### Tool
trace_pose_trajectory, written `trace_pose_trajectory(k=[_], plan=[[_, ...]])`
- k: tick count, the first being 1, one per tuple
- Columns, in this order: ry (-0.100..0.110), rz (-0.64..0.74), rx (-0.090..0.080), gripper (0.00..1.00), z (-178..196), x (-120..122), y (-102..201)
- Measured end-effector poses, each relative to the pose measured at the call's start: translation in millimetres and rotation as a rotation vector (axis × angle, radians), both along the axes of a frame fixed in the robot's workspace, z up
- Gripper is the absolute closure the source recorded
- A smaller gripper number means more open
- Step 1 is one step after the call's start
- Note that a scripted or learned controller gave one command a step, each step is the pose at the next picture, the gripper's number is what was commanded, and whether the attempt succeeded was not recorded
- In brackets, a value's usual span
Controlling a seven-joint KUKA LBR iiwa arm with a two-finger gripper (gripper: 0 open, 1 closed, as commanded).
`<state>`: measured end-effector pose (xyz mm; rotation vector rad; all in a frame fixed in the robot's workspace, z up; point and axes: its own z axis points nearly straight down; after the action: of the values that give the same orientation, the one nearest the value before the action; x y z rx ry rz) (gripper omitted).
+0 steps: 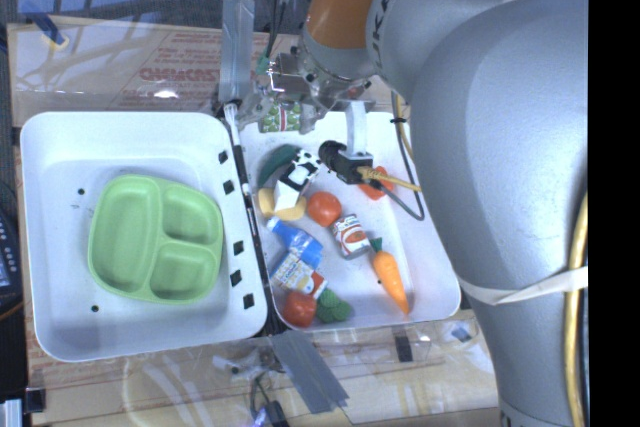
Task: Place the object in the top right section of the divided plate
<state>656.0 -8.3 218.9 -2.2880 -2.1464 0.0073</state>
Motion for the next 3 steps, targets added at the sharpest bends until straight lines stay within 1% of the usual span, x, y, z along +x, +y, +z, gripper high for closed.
trace_pose_trajectory(k=[1, 2, 3], plan=[[-0.01, 0.007, -0.002, 1.0, 130.1, 0.6, -110.7], [-0.008, -0.096, -0.002, 1.0, 209.3, 0.5, -180.5], [-0.007, -0.131, -0.002, 1.0, 223.2, 1.4, -195.4]])
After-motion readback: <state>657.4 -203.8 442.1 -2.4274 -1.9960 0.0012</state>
